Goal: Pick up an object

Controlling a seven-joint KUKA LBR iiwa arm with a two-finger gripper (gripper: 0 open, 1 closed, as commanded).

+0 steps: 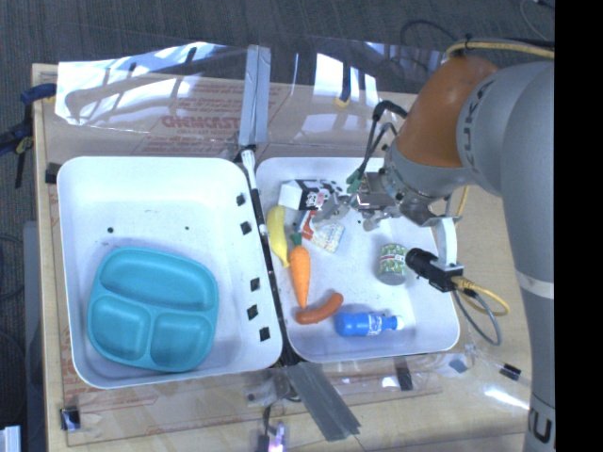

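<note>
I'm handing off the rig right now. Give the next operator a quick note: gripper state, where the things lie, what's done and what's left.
Gripper: low over the back of the right bin, among the small packets; nothing seen between its fingers, whether open or shut cannot be told.
Right bin: banana, carrot, sausage, blue bottle, green can.
Left bin: teal divided tray.
Done: approach to the packets.
Left: grasp confirmed, object lifted.
</note>
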